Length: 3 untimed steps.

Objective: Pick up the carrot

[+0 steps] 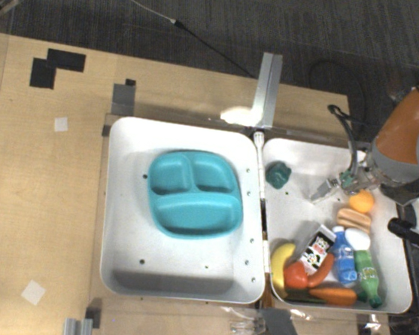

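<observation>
The carrot (336, 296) is a long orange piece lying flat along the front wall of the right bin (302, 155), under a red toy (299, 275) and a green bottle (367, 275). My gripper (338, 186) hangs over the back of that bin, well behind the carrot and just left of an orange ball (361, 201). It is open, with nothing between its fingers.
A pile fills the right bin's front: a yellow banana (281, 258), a black-and-white carton (319, 249), a blue-and-white bottle (346, 256) and a bun (354, 219). A small teal piece (278, 174) sits at the back left. The left bin holds a teal divided plate (194, 191).
</observation>
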### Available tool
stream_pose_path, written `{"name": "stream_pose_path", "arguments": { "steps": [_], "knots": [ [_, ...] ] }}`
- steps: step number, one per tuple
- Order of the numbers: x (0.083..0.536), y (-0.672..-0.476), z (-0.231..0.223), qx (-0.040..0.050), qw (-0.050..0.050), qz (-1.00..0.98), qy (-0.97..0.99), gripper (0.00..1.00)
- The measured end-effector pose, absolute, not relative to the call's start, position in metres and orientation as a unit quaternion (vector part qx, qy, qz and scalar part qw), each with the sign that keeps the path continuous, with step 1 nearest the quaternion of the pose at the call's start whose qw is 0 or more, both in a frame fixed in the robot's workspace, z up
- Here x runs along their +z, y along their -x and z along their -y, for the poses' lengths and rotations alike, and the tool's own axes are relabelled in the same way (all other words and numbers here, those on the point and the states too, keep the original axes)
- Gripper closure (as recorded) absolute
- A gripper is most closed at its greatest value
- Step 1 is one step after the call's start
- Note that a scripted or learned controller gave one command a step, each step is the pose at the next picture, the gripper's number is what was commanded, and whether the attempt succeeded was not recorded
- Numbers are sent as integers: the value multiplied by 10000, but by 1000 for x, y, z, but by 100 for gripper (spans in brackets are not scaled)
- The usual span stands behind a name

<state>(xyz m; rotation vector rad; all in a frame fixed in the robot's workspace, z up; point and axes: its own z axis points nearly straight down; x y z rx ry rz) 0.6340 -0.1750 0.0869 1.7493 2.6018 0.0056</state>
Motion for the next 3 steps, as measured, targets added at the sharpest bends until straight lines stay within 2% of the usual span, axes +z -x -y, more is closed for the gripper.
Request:
{"name": "stream_pose_path", "arguments": {
  "steps": [1,2,3],
  "knots": [
    [87,-614,206,12,40,-8613,-5080,0],
    [87,-615,205,12,40,-8615,-5077,0],
    [88,-595,205,14,56,-9136,-4066,0]
  ]
}}
